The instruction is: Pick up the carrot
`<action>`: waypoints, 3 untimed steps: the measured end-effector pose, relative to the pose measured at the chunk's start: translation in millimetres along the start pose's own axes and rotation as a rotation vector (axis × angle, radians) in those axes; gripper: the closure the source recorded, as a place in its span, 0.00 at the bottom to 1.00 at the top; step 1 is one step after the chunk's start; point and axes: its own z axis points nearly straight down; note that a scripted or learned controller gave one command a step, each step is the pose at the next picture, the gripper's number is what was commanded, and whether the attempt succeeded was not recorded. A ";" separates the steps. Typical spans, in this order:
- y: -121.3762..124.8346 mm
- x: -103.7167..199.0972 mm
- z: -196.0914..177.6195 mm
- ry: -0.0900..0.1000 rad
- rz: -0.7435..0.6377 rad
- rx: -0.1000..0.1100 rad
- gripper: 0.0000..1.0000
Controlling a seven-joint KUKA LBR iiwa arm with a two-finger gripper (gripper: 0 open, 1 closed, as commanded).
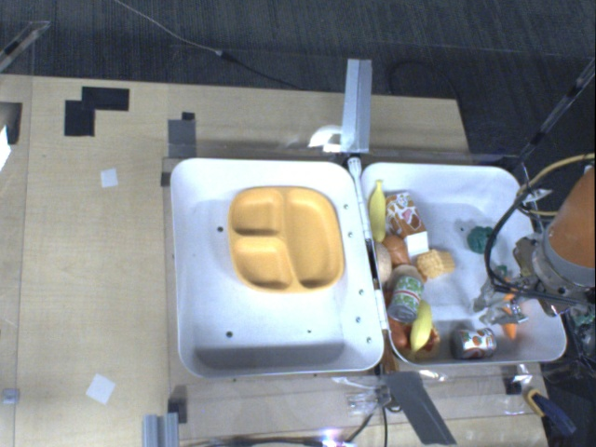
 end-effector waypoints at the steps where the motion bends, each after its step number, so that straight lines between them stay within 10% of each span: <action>1: -5.4 -20.9 -17.7 -0.003 -0.293 0.001 1.00; 2: -2.9 -12.1 18.1 -0.005 -0.567 0.004 1.00; 3: 32.5 -38.4 -47.8 -0.007 -0.583 0.004 1.00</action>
